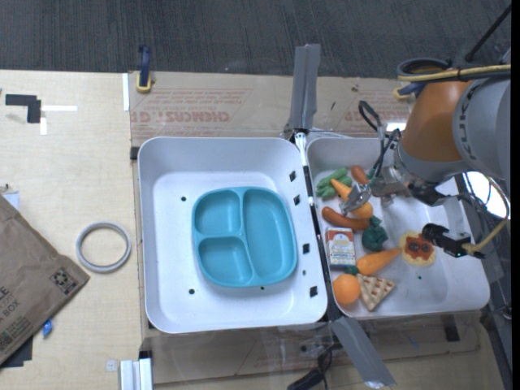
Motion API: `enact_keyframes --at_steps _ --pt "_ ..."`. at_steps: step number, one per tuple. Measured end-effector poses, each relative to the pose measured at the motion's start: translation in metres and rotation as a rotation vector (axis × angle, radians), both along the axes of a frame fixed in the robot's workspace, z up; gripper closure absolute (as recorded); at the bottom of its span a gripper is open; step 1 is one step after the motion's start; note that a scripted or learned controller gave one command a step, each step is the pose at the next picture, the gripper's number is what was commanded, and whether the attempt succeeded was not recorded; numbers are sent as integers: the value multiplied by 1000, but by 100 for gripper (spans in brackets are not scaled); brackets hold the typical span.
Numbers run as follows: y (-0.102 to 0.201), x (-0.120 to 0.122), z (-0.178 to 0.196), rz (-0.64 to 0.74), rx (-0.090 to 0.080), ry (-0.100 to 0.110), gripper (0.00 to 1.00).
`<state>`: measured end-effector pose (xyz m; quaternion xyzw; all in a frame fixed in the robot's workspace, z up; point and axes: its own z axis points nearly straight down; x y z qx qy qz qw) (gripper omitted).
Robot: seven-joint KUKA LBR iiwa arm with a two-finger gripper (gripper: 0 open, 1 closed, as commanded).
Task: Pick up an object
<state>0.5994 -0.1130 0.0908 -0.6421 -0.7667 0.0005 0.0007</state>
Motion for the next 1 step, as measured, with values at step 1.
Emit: enact_keyframes --at_steps 1 --pt "-2 0 8 -5 0 2 100"
